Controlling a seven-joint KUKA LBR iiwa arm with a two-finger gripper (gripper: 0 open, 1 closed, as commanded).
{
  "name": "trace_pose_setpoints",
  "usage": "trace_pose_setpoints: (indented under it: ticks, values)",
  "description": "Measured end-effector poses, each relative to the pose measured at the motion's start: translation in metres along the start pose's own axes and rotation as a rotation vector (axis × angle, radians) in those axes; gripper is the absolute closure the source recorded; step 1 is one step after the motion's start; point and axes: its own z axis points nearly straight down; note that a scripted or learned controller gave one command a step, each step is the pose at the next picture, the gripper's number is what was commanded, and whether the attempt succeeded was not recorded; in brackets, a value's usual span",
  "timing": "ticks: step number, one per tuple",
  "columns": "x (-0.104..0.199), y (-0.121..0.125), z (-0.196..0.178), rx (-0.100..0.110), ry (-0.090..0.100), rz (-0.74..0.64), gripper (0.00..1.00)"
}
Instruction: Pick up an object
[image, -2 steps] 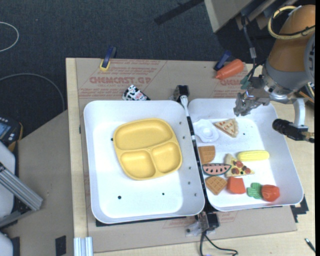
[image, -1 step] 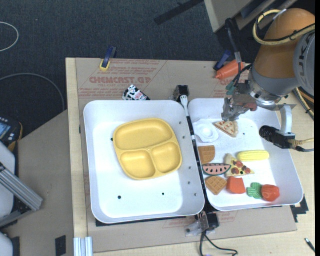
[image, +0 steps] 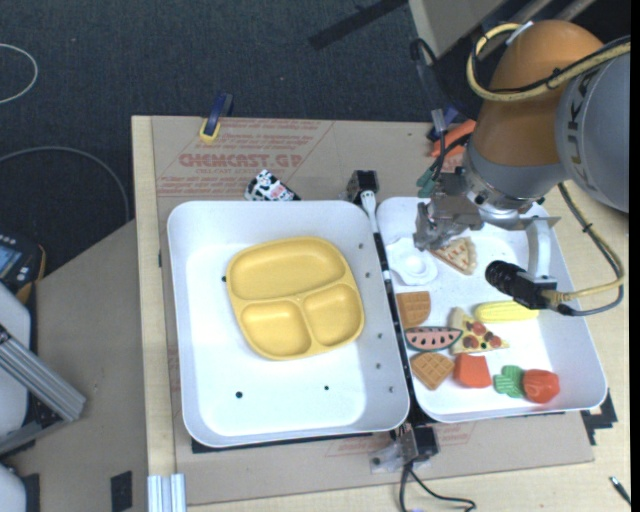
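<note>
Toy food sits closest to us, along the near side of the right bin (image: 590, 375). From right to left you can see a red tomato (image: 541, 385), a green leafy piece (image: 510, 379), an orange-red block (image: 472, 371) and a brown waffle (image: 431, 369). Just behind them lie a watermelon slice (image: 432, 338), a small pizza piece (image: 484, 338), a yellow banana-like piece (image: 506, 311) and a tan cracker (image: 413, 306). They are packed close, and some touch.

Over in the left bin (image: 200, 330) rests a yellow plate (image: 293, 296) with three sections, all by itself.

Farther back in the right bin, a small white round thing (image: 411, 267) lies next to a sandwich wedge (image: 458, 255). The gripper (image: 437, 232) is low over the wedge, right at its far edge. I cannot tell how the gripper is set, because the grey and orange arm (image: 530, 90) covers it from above.

So the step looks like reaching down for a grab, and the sandwich wedge seems to be the one it wants. Nothing is lifted yet. Next, I think it needs to close snugly on the wedge and go straight up, without bumping the white round thing beside it.
</note>
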Motion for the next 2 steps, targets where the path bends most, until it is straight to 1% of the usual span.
trace_pose_setpoints:
  ticks: [1,2]
  values:
    - [0.051,-0.028,0.013,0.002,-0.002,0.002,1.0]
    - [0.087,-0.024,0.008,-0.005,-0.002,0.001,1.0]
